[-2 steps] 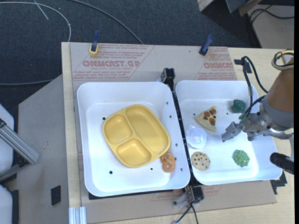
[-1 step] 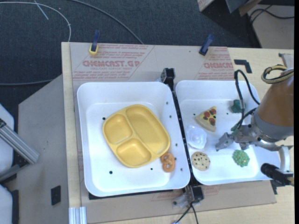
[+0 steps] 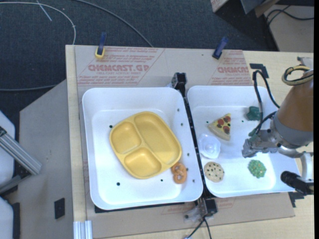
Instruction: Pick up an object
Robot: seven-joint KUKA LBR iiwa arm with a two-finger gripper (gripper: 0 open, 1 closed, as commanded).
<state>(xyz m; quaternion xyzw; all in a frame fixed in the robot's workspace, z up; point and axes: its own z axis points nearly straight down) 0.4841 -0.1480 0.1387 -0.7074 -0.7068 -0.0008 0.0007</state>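
White plastic bins sit side by side. In the left bin [image 3: 99,133] lie a yellow tray [image 3: 144,143] and, just beside its lower right corner, a pretzel [image 3: 179,173]. The right bin [image 3: 234,96] holds a pizza slice [image 3: 221,126], a clear cup [image 3: 210,146], a cookie [image 3: 214,171], a green broccoli [image 3: 257,168] and a teal toy [image 3: 253,113]. The gripper [image 3: 253,147] hangs just above the broccoli, between it and the teal toy; whether it is parted or closed I cannot tell.
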